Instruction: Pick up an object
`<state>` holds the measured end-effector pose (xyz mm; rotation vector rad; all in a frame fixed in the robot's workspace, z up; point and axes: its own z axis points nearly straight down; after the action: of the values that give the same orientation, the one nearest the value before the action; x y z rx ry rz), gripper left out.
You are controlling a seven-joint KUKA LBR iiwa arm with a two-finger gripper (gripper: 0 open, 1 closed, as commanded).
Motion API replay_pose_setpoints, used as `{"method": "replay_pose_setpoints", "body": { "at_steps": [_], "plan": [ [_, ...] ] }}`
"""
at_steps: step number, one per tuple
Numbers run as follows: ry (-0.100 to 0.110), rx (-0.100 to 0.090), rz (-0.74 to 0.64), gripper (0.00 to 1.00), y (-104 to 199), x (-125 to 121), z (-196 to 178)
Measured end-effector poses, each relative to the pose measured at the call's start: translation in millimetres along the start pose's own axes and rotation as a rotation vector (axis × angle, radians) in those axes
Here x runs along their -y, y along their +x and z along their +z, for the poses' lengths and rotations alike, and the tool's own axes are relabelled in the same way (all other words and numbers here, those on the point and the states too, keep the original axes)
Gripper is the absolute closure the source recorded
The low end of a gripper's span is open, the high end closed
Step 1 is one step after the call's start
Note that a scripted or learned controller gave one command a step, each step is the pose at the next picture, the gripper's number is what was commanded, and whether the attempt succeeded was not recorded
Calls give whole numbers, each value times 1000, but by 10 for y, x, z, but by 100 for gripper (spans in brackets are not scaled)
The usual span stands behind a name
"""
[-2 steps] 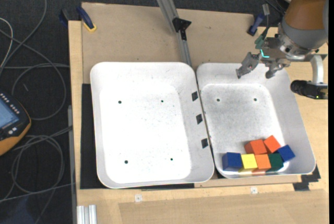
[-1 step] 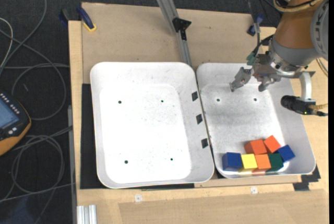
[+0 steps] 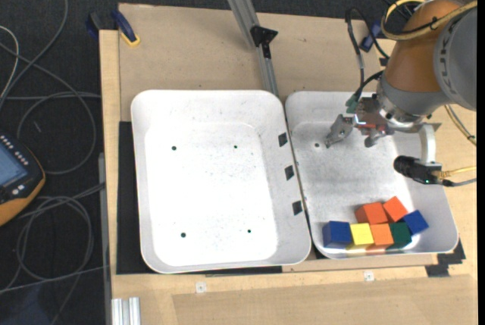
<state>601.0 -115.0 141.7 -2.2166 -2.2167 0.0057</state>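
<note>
camera view: right bin (image 3: 333, 164) holds coloured blocks (image 3: 375, 225).

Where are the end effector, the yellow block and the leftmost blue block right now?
end effector (image 3: 350, 132): camera view, midway between its fingertips.
yellow block (image 3: 362, 234): camera view, middle of its top face.
leftmost blue block (image 3: 337, 232): camera view, middle of its top face.

The arm (image 3: 436, 51) is cut off by the picture's right edge. A green block (image 3: 402, 234) at the right bin's (image 3: 333, 164) near edge lies mostly hidden behind orange (image 3: 383, 235) and blue (image 3: 415, 222) blocks. A handheld device (image 3: 14, 176) is cut off at the left edge.
</note>
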Motion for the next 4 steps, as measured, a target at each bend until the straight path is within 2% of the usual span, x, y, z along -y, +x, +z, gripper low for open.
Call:
{"method": "replay_pose_setpoints", "body": {
  "at_steps": [1,2,4],
  "plan": [
    [0,0,0,0,8,8,449],
    [-9,1,0,100,8,-15,306],
    [-14,3,-2,100,40,-32,-615]
  ]
}}
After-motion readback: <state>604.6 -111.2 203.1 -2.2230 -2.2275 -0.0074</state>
